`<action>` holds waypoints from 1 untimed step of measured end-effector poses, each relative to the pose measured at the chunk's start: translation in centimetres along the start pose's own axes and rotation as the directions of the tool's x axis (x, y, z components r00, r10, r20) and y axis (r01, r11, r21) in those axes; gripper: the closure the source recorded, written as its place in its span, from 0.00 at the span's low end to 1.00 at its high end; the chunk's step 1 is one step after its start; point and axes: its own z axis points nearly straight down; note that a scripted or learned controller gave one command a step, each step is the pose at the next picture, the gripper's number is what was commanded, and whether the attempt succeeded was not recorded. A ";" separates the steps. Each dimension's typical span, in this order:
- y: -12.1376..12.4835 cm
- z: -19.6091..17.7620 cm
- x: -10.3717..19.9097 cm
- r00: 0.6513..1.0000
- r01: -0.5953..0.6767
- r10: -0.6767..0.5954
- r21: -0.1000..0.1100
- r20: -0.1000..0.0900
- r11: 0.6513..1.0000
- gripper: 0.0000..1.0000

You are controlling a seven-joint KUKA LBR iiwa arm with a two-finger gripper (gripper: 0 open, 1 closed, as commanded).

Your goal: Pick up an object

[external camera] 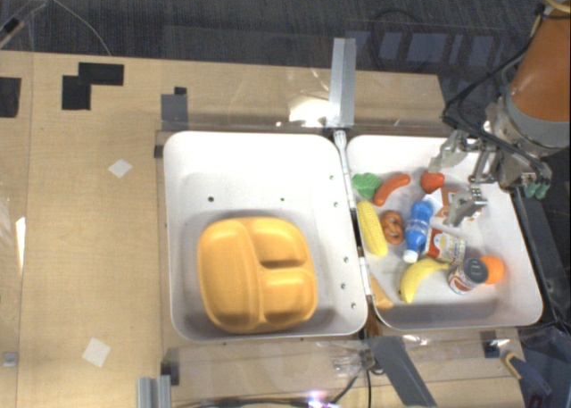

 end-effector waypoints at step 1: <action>1.4 11.6 5.9 0.998 -0.068 0.068 -0.001 -0.014 0.998 0.00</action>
